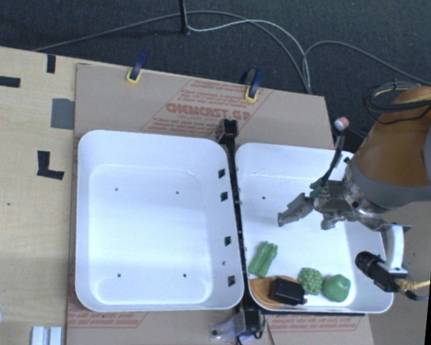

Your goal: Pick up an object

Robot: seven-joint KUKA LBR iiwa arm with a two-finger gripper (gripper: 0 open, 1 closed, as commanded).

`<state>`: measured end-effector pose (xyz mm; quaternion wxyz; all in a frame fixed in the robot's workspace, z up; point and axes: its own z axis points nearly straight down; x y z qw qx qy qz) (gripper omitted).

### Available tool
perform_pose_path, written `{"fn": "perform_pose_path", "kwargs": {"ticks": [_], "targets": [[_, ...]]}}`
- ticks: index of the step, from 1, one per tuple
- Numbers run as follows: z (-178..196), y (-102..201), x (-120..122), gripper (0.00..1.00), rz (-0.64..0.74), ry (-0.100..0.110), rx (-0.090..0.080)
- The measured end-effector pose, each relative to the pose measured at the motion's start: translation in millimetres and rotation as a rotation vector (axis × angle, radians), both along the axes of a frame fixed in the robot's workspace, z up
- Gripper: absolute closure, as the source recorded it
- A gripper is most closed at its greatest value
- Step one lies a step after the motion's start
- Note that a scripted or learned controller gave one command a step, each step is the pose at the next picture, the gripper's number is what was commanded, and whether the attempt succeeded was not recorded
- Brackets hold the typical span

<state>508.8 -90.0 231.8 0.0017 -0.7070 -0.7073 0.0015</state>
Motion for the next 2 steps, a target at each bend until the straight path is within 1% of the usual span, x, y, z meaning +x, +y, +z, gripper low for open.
{"fn": "perform_pose_path", "kwargs": {"ticks": [1, 2], "targets": [[-43.3, 4.4, -2.3, 0.0, 0.0, 0.0, 0.0], [-106.1, 1.9, -5.4, 0.0, 0.0, 0.002, 0.0]]}}
